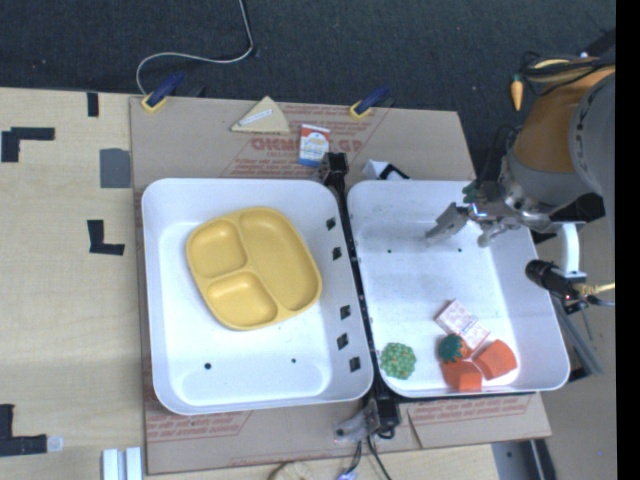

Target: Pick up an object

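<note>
Down at the near edge of the right bin point(520, 258): a green knobbly ball point(398, 360) close to the near-left corner, then toward the near-right corner a little huddle of an orange-red block point(496, 359), a second orange-red piece point(463, 375) touching it, a small dark green bit point(451, 347) wedged against those, and a pink-and-white packet point(459, 320) just behind, tilted. Nothing lifted yet, all of it sitting on the bin floor. Up by the far-right part of that same bin, the gripper point(462, 222) hanging over bare white floor, well apart from the huddle, with grey fingers point(443, 225) spread a fair bit and nothing between them. Grey arm point(560, 138) with the orange band coming in over the bin's right edge. Over in the left bin point(165, 268), a yellow three-compartment tray point(253, 266) sitting roughly in the middle, turned at an angle. Behind the bins on the cardboard sheet point(420, 138): a small red-and-white carton point(314, 145) and a pale triangular wedge point(263, 117) near the far edge.
</note>
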`<state>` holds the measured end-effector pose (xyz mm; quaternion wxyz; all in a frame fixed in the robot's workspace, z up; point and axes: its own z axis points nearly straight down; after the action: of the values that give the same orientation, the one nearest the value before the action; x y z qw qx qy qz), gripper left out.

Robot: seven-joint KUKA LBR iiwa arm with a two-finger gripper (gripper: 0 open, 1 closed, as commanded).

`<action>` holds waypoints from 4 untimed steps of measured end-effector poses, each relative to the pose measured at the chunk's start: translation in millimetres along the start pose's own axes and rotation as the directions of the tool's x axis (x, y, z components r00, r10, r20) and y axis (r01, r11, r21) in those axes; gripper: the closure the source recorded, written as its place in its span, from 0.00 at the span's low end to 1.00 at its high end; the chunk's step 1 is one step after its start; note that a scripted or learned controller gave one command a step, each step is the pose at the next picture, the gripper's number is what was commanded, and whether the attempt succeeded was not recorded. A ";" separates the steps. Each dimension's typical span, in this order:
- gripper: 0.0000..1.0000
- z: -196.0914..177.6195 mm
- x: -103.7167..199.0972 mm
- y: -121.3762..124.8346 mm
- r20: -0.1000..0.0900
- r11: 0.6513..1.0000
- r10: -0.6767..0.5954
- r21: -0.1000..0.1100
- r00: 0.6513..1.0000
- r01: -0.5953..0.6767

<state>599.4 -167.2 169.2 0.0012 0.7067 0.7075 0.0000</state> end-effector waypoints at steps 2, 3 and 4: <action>0.00 69.1 16.5 -112.6 0.004 1.000 0.001 -0.009 1.000 -0.001; 0.00 3.7 -46.1 -29.3 0.001 1.000 0.000 -0.001 1.000 0.000; 0.00 81.8 -5.1 -80.1 -0.003 1.000 0.001 0.003 1.000 -0.001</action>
<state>519.4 -172.5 87.3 -0.0010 0.7069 0.7073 -0.0002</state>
